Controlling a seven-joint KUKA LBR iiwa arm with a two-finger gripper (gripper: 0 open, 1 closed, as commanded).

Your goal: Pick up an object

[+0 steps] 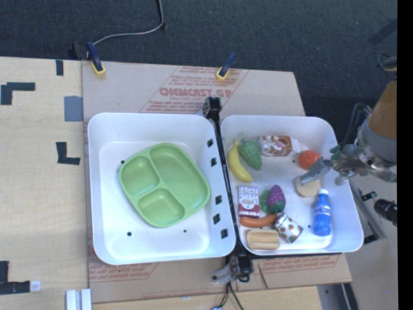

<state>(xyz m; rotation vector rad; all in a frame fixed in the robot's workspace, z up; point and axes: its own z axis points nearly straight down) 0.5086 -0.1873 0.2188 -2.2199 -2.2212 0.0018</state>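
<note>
Grey end effector [314, 171] hangs over the right bin [335, 237], just beside the tomato [308, 158]; grip state unclear.

Single fixed camera, mounted high above desk [39, 173], looking down at slight slant. Far enough to take in both white bins whole: left bin [103, 237] near frame centre, right bin [345, 237] toward right side. Cardboard sheet [187, 89] under bins fully in frame. Dark carpet floor [271, 18] fills top strip, so far side of desk lies at frame top. Arm [387, 128] enters from right edge, cut off by frame. No second view; nothing shared.
</note>
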